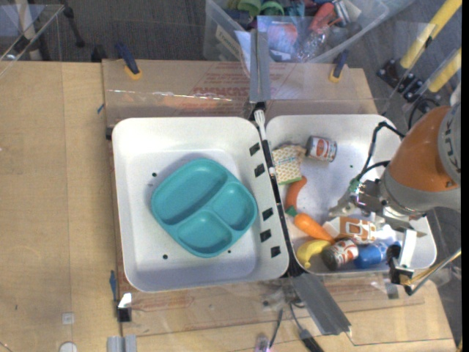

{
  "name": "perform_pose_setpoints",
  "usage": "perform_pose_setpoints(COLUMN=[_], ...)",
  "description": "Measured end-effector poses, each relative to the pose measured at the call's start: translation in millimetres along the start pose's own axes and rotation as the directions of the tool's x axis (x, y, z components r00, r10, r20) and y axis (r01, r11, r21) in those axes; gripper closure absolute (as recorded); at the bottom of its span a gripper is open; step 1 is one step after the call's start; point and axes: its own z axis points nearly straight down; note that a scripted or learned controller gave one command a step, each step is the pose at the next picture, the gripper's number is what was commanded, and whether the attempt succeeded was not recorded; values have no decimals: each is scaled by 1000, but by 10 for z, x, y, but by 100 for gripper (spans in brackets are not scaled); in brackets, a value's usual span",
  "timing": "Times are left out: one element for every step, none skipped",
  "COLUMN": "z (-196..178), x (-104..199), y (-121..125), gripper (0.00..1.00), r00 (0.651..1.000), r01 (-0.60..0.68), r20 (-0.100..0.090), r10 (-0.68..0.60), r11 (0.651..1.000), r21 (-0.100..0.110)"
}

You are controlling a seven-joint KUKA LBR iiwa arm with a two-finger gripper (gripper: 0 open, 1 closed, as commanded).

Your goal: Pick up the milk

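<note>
My hand (pixel 364 210) hung low over the right bin (pixel 381 127), milk carton (pixel 360 229) right under it.

The carton, a small white-and-orange box w/ flat card faces, lay just below my hand toward the bin's near wall, touching or nearly so; long axis seemed to run across my reach, tilted, but I couldn't be sure. Whether my hand was apart or closed I couldn't tell, wrist hid it. Crowding the carton: a glossy can (pixel 341 254) and a blue bottle (pixel 372 254) on its near side, a smooth tapered carrot (pixel 311 226) and a banana (pixel 311 251) away from my arm. Teal plate (pixel 203 206) sat in the other bin, well apart.
</note>
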Motion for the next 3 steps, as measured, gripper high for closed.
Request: perform_pose_setpoints(z=[-15,-106,-100], x=[266,259,256], y=[-364,-358,-366], gripper=[0,100,0], r00=[1000,1000,1000], r01=[-7,-11,-11], r20=[2,2,2], r10=[7,11,11], r11=[1000,1000,1000], r21=[-12,-12,-9])
